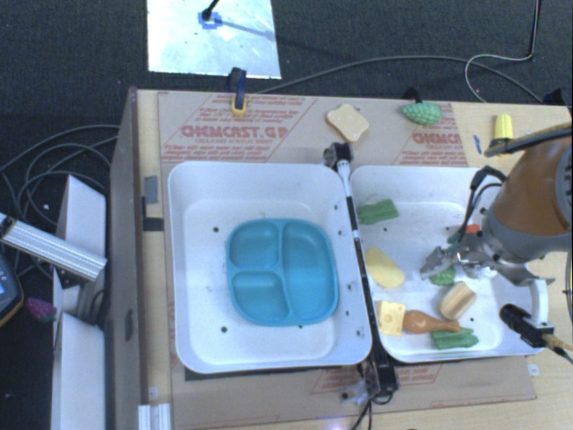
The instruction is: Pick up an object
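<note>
gripper (445,264) low in right bin (421,183) | fingers' gap: cannot tell | green piece (442,278) half-hidden beneath (shape unclear) | bread roll (457,300) just below

The cardboard sheet (269,119) lying on the counter under the two bins bears red printed lettering at about 11 o'clock that reads "CHEMCAST GP". The same red print repeats at about 1 o'clock on the sheet, too partly covered to read fully.
</note>
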Controlling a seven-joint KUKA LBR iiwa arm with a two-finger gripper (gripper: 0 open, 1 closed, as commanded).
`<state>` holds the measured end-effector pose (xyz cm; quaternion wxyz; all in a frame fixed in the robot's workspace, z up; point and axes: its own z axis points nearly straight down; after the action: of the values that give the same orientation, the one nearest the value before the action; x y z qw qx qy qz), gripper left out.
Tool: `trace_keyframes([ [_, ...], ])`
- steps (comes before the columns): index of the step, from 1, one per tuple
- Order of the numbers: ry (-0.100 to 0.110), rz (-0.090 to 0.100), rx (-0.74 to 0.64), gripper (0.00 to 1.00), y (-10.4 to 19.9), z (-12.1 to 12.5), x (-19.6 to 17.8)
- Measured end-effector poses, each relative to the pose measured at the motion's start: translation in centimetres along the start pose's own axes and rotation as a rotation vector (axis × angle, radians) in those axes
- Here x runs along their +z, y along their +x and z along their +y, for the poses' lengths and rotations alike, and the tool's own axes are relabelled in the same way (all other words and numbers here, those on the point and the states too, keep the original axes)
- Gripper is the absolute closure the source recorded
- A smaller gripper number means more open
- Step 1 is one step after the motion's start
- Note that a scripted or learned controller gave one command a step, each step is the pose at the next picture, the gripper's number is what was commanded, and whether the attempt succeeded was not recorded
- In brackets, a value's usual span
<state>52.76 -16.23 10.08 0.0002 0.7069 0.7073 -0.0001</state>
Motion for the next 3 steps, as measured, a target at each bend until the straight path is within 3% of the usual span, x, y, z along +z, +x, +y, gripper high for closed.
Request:
trace_keyframes([
  [1,0.000,0.000,0.000,0.00,-1.2,-3.1,1.7],
  [2,-0.004,0.001,-0.001,1.00,-1.2,-3.0,0.6],
  [3,-0.007,0.000,-0.002,1.00,-1.2,-2.8,-0.5],
])
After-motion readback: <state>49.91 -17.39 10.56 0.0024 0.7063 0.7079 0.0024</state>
